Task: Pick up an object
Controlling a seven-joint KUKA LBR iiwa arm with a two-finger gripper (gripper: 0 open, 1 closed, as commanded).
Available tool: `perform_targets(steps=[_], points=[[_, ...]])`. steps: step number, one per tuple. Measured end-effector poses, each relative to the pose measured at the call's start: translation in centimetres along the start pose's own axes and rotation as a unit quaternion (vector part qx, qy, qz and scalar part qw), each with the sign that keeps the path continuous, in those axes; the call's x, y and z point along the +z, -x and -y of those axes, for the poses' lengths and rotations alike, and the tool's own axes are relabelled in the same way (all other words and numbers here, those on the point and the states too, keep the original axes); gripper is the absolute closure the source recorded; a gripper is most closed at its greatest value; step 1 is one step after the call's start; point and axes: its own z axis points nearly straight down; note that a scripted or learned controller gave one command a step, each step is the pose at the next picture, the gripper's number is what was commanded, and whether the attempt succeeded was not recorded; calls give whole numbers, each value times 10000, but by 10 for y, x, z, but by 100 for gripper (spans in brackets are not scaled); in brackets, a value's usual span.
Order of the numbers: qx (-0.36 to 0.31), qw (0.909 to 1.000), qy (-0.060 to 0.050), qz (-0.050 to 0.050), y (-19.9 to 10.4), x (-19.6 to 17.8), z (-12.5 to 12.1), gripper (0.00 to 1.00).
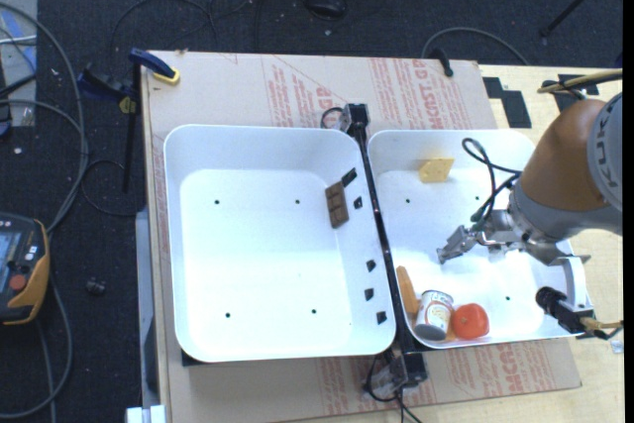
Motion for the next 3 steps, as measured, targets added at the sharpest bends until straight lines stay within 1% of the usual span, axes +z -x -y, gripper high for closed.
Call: perform_targets(steps=[1, 2, 3], points=[[2, 10000, 14, 2, 0, -12, -1, 100], [-3, 10000, 39, 9, -4, -74, -3, 100], [0, 10000, 34, 8, -3, -120, -4, 100]])
